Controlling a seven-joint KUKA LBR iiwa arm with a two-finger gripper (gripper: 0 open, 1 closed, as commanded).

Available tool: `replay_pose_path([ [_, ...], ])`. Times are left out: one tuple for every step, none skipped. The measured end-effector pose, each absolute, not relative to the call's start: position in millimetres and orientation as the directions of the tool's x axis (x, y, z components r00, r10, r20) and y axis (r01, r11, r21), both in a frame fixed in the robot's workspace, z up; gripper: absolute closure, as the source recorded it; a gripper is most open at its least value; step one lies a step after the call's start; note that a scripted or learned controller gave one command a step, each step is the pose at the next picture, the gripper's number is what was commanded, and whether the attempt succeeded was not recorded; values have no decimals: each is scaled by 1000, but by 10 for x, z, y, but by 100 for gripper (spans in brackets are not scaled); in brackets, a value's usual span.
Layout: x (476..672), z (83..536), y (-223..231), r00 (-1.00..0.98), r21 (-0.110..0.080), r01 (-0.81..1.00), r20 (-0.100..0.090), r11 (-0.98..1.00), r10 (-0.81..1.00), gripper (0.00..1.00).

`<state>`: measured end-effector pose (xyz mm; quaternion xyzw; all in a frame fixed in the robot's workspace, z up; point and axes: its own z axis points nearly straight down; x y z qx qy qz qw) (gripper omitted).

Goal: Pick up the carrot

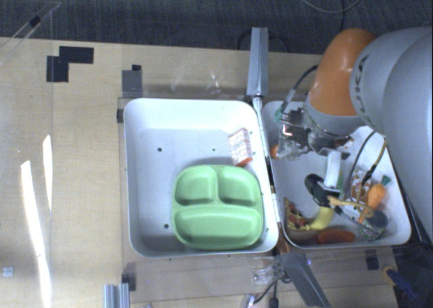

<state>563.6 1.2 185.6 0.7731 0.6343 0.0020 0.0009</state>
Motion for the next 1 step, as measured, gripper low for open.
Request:
replay_pose_path([
  [5546, 1849, -174, 59, 3, 998, 0, -59, 998, 100],
])
